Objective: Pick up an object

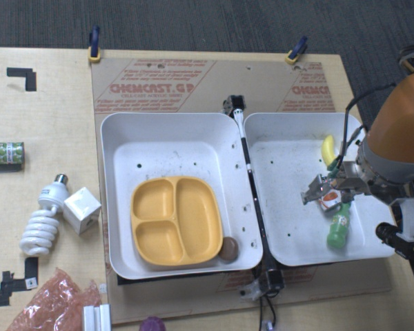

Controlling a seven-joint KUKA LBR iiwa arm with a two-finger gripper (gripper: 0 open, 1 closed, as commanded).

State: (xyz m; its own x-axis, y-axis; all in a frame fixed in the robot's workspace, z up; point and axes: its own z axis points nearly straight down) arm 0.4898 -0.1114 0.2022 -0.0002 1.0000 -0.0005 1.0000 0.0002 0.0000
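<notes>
We could not tell our gripper (pixel 322 193) opening (crowded bottle (pixel 338 230), packet (pixel 330 200)); it might slip.

I see a pale tan surface (pixel 48 129) with a brown cardboard sheet (pixel 159 81) laid over its middle, held at the far edge by two clamps (pixel 94 45). On the sheet sit two white bins side by side, left bin (pixel 117 185) and right bin (pixel 276 136), touching along their inner rims. Left of the sheet, straight on the surface: a small green can (pixel 8 154), a spiral light bulb (pixel 43 216) just beside a white cube (pixel 82 209), and a pink mesh bag (pixel 58 302) at the near edge. Black tape marks (pixel 24 76) sit at the far left.
</notes>
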